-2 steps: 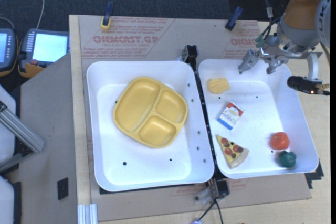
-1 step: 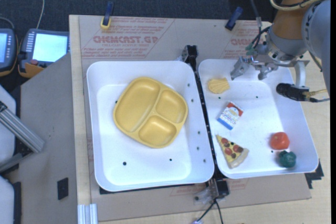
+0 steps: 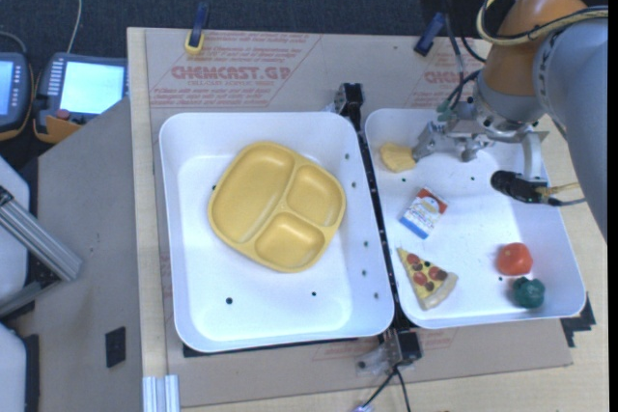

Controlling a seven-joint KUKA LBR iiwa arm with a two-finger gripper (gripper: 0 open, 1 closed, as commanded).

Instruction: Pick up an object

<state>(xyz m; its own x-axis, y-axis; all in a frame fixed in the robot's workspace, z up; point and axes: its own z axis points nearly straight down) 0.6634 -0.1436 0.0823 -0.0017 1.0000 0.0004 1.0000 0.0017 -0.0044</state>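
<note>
The gripper (image 3: 446,142) is seen low in the right bin (image 3: 570,275), just beside a yellow piece (image 3: 396,157); finger opening cannot be determined.

Grey arm (image 3: 579,63) w/ orange band (yellow cable looped above), metal hand (image 3: 454,142)

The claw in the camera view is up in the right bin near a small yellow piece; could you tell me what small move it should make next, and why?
Probably a short shift toward the yellow piece and then down. The claw sits just to that piece's right in the right bin, and nothing shows between its fingers. The carton and pizza slice lie farther off.
</note>
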